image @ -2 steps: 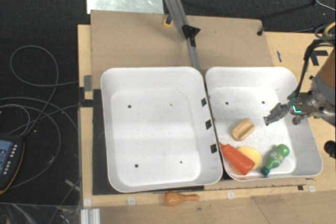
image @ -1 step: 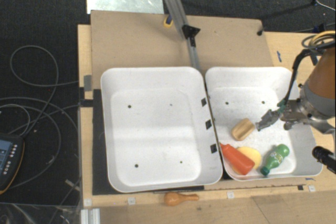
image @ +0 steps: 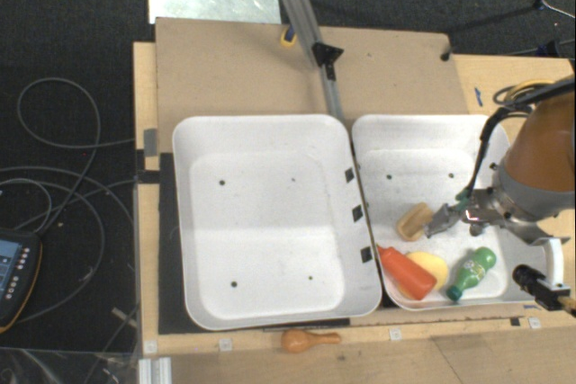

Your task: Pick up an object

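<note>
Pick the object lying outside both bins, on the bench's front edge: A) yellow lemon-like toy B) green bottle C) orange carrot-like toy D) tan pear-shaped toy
D. The tan pear-shaped toy lies on the bench just in front of the left bin, while the green bottle, orange carrot-like toy and yellow lemon-like toy all sit inside the right bin.
</note>
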`<act>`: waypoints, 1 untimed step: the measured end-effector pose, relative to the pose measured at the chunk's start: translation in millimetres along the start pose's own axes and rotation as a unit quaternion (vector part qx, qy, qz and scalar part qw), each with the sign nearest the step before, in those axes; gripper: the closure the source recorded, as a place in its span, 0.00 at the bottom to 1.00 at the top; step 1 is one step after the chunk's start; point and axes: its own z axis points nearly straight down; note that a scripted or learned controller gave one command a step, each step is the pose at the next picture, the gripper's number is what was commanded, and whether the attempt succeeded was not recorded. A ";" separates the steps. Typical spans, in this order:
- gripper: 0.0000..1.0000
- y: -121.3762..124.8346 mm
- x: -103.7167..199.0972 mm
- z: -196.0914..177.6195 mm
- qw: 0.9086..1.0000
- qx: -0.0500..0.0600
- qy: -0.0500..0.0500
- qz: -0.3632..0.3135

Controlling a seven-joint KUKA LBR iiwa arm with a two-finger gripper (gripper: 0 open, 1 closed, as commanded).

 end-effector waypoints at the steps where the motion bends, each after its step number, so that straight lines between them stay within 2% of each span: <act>1: 0.00 -0.5 0.4 52.4 1.000 0.000 0.000 0.000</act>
